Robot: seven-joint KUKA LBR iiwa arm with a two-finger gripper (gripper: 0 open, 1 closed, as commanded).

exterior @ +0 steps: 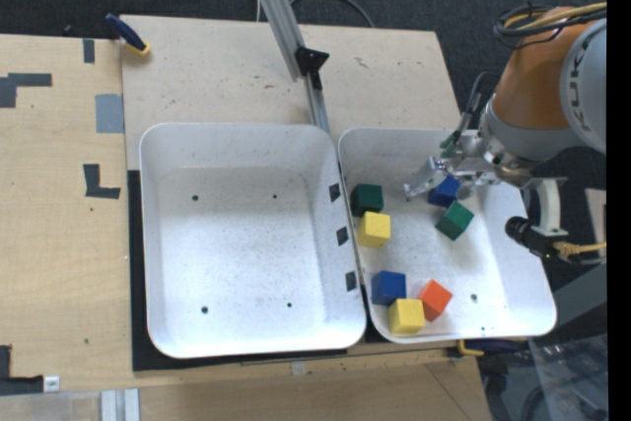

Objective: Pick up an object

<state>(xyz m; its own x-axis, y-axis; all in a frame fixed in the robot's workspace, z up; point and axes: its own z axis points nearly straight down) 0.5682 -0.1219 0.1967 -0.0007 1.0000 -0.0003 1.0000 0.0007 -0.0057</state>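
Counting seven blocks (375, 229), right bin (513, 296)

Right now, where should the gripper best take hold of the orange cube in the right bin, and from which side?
Probably from above, on the orange cube's two free faces, upper and right. The yellow cube sits close against its lower-left, so fingers fit badly there.

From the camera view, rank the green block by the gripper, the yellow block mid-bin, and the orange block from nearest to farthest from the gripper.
1. Green block, just below the gripper in the right bin.
2. Yellow block, toward the bin's left wall.
3. Orange block, near the bin's front edge.
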